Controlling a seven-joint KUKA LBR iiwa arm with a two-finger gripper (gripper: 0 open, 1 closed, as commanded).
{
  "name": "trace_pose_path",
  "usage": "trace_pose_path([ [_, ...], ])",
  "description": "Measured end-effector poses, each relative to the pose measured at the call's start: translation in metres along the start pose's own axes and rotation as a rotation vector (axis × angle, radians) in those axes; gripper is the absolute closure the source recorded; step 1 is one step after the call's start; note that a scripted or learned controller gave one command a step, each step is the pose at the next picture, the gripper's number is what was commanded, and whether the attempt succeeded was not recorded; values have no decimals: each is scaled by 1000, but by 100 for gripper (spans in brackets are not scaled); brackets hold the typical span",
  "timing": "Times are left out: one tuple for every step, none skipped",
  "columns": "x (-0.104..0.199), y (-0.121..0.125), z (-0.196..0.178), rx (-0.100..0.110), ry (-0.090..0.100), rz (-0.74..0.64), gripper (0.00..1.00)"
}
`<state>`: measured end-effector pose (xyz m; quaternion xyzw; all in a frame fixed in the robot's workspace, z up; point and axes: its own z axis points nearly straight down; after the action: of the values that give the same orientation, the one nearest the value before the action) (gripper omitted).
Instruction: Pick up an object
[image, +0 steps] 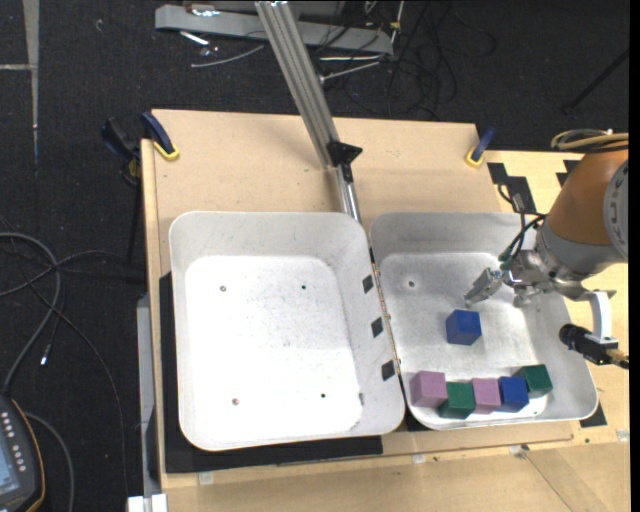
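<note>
Wooden bench (250, 160), two white bins; gripper (497, 283) over right bin (420, 240), fingers apart, nothing held — blue cube (463, 327) alone, just below-left of it; other blocks (480, 392) line the near wall.

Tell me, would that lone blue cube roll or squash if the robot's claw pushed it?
Probably neither. The blue cube sits on a flat face with sharp edges, so it would likely slide across the right bin rather than roll. It looks solid and small, so probably stiff and light.
</note>
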<state>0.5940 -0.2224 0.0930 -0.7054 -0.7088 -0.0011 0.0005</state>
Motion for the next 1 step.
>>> trace_pose_path([
  [56,-34,-2,4,1,-1,0],
])
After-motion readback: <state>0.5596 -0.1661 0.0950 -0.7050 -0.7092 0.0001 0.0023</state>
